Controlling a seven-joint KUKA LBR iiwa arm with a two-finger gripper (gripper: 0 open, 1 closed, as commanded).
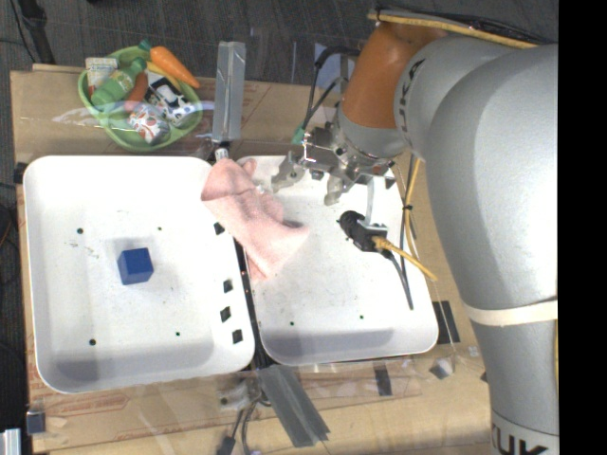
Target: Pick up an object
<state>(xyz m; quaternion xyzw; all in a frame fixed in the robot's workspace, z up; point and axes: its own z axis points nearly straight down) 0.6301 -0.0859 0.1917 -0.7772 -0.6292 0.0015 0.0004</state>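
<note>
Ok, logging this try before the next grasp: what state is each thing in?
Gripper: open, holding nothing, above the right bin's far end.
Pink cloth: crumpled, draped over the rims between the two bins.
Blue cube: resting flat in the left bin, well away from the gripper.
Green bowl: upright beyond the left bin, filled with small items.

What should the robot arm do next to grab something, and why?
Probably shift a little toward the pink cloth and lower onto it. The gripper hangs right beside the cloth in the right bin, open with nothing in it, while the blue cube sits far off in the left bin.
</note>
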